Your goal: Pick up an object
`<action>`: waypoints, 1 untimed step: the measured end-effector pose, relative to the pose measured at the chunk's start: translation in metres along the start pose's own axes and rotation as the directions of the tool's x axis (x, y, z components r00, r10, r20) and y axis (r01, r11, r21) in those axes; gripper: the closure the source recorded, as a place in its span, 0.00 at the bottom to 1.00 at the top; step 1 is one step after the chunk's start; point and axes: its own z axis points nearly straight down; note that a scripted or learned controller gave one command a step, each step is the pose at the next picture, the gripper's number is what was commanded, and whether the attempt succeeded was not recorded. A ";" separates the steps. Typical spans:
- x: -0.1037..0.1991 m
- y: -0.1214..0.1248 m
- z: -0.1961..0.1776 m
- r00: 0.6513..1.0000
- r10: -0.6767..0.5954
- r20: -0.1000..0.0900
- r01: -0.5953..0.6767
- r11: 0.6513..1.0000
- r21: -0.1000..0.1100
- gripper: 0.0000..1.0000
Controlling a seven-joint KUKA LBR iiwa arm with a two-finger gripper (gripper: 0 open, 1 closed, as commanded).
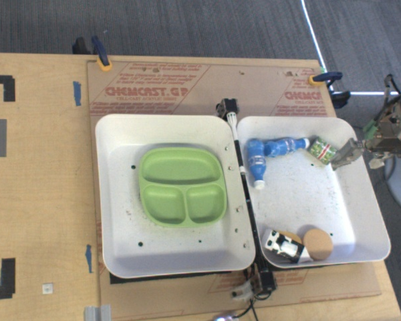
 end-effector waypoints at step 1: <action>-0.030 0.081 0.164 0.998 -0.059 -0.001 0.059 0.998 -0.004 0.00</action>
